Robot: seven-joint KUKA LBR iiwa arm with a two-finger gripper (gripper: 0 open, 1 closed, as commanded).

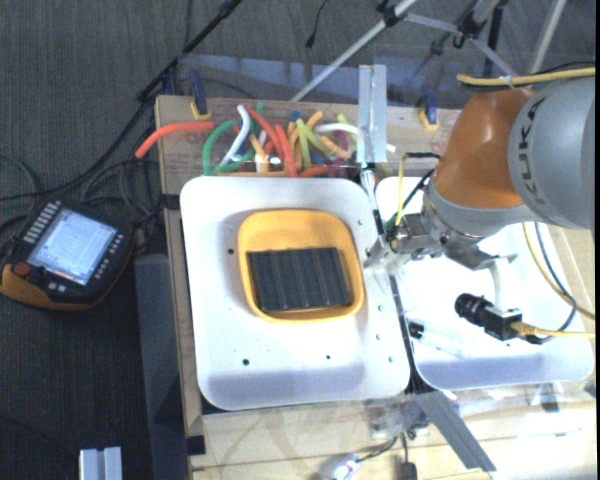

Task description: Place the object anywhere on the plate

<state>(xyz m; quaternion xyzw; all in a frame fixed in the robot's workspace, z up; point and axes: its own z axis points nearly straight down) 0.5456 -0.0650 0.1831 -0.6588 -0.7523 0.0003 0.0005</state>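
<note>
A handheld control pendant (pixel 68 251) lies on the dark floor at far left, and in the left white bin (pixel 280 368) sits a yellow plate (pixel 300 266) with a dark ribbed rectangular object (pixel 298 278) lying on it. To the right, the grey and orange arm (pixel 515 158) reaches over the right white bin (pixel 500 363), its gripper (pixel 398 248) by the edge between the bins; whether it is parted or closed cannot be told.

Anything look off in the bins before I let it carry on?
Nothing looks spilled or broken. The dark ribbed rectangular object already lies flat inside the yellow plate in the left white bin, while the tool sits at the seam between bins.
</note>
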